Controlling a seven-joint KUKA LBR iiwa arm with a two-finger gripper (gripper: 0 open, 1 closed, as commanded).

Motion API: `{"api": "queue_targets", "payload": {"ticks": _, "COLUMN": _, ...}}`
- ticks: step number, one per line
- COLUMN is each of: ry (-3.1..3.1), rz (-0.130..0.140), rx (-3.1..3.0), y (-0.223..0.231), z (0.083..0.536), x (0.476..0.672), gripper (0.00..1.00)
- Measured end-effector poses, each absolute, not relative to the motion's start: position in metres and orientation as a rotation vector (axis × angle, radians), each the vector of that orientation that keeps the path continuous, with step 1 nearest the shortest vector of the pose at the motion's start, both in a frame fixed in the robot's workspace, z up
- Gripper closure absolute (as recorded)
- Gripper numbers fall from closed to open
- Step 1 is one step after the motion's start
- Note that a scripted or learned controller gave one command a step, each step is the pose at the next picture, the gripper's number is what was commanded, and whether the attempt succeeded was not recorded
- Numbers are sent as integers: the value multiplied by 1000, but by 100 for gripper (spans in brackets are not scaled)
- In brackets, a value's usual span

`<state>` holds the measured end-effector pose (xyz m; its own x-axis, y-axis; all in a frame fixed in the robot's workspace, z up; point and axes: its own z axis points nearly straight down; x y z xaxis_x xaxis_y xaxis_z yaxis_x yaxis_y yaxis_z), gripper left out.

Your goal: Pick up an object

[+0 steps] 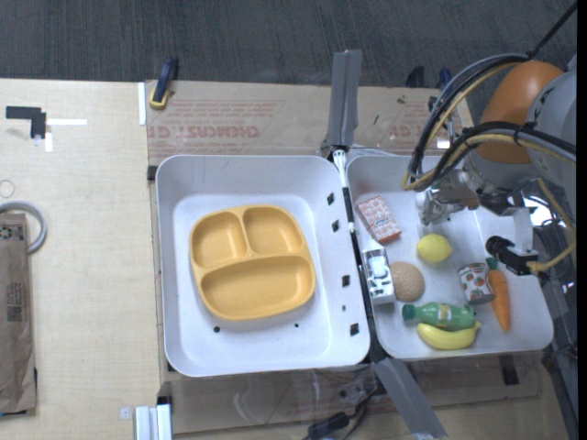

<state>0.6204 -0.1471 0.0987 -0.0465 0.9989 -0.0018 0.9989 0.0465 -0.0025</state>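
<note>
lemon (434, 247), small, round and bright yellow with a smooth matte skin, lying in the right bin (541, 337) near its middle, just below the gripper (433, 211). gripper metallic and grey, hanging over the upper part of the right bin under a tangle of black and yellow cables; fingers too small and blurred to tell whether spread or pressed together, nothing seen between them. around the lemon: flat red-and-white packet (378, 218) up and to the left, brown rounded lump like a bread roll (408, 282) down and to the left, touching a small white boxy item (378, 278) at the bin's left edge. lower down, green plastic bottle (442, 314) lying on its side, touching a curved yellow banana (448, 336) beneath it. to the right, small printed can (474, 283) beside a tapered orange carrot (501, 301). left bin (174, 246) white and shallow with rounded corners, holding a glossy yellow plate (252, 262) divided into three sections. cardboard sheet (248, 122) with red print behind both bins.
</note>
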Motion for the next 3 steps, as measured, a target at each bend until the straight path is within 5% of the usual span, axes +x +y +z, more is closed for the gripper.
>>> {"api": "queue_targets", "payload": {"ticks": 1, "ry": -2272, "rz": 5, "rx": -2169, "y": -147, "z": 99, "x": 620, "gripper": 0}}
{"api": "queue_targets", "payload": {"ticks": 2, "ry": -2353, "rz": 1, "rx": -2082, "y": -148, "z": 92, "x": 564, "gripper": 0}}
{"api": "queue_targets", "payload": {"ticks": 3, "ry": -2347, "rz": 5, "rx": -2086, "y": -149, "z": 98, "x": 563, "gripper": 100}}
